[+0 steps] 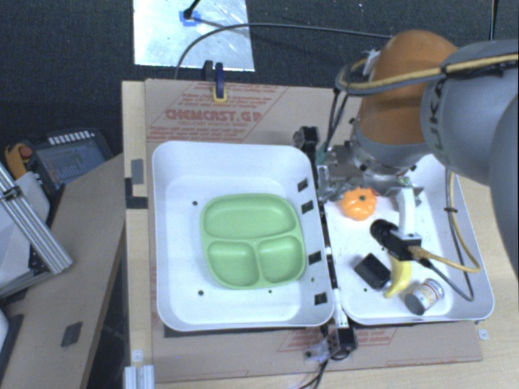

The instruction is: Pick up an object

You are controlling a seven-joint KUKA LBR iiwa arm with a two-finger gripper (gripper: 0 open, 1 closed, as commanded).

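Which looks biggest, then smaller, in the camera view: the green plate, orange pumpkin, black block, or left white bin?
1. left white bin
2. green plate
3. orange pumpkin and black block: these look about alike, so I won't rank them.

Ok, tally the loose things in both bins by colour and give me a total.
Green: 1, the divided plate, in the left bin
Orange: 1, the small pumpkin
Yellow: 1, the banana
Black: 1, the flat block
Silver: 1, the can
Total: 5; the last four lie in the right bin
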